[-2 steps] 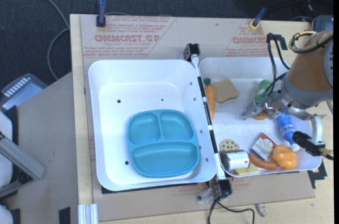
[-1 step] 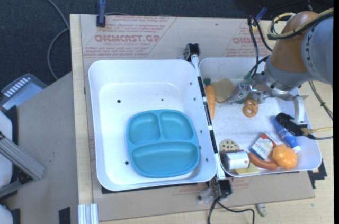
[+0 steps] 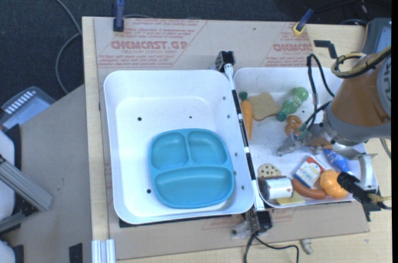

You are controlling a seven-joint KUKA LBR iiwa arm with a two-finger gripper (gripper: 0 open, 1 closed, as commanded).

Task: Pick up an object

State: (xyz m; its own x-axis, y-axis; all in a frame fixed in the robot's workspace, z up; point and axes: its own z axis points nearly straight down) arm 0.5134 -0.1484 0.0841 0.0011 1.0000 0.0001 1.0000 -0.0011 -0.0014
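A: Where's the arm (image 3: pixel 364 103)?

B: Over the right bin (image 3: pixel 264 76). The hand (image 3: pixel 293 142) sits low near the bin's middle, reaching toward the left bin (image 3: pixel 124 131). It's too small and blurred to say whether it's wide or narrow, and I can't make out anything held in it.

A: What's in the right bin?

B: A carrot (image 3: pixel 247 119) lies along the bin's left wall, with its long axis running from back to front and its green top at the back. A brown slice of bread (image 3: pixel 266 105) is just beside the carrot. A green bottle (image 3: pixel 292 101) is tilted, with its long axis going from the back right down toward the bread. A can (image 3: pixel 277 188) lies on its side at the front edge, next to a cookie (image 3: pixel 267 170). A hot dog (image 3: pixel 307 189) and an orange (image 3: pixel 331 181) are at the front right.

A: And the left bin?

B: It holds a blue divided plate (image 3: pixel 190 166), towards the front.
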